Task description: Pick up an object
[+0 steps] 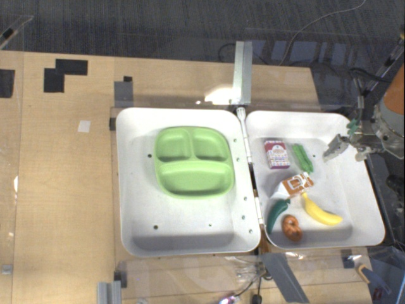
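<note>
The right bin (pixel 361 195) holds several small items. A maroon packet (pixel 276 153) lies beside a long green vegetable (pixel 302 158) near the back. Below them are an orange-and-white snack (pixel 297 183), a yellow banana (pixel 320 211), a dark green vegetable (pixel 276 213) and a brown round item (pixel 292 227). My gripper (pixel 347 149) hangs over the bin's back right part, right of the green vegetable and apart from every item. Its two fingers stand apart and nothing is between them.
The left bin (pixel 139 220) carries a green divided plate (pixel 193 160). A metal post (pixel 243 75) rises behind the seam between the bins. The arm's orange band (pixel 393 100) is at the right edge.
</note>
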Tool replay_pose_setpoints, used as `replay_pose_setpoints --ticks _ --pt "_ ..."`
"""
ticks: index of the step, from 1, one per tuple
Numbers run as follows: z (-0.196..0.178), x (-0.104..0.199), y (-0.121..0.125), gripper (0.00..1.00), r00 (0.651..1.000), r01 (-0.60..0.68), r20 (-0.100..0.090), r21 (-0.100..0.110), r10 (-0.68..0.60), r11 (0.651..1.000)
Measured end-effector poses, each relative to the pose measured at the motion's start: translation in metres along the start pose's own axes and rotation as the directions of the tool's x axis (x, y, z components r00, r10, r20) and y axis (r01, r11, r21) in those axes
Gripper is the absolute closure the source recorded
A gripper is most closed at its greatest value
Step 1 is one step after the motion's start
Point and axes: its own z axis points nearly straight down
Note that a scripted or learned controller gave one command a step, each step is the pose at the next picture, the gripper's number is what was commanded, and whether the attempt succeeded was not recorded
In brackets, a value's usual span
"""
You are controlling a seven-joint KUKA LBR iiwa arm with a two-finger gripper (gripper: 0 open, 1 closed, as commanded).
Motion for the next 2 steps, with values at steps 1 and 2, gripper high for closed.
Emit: replay_pose_setpoints --ticks 1,2 --pt "0.108 0.023 0.034 0.0 0.983 -0.183 0.0 -0.002 0.183 0.983" --pt "0.114 0.096 0.048 0.0 1.0 -0.004 0.001 -0.011 0.004 1.0"
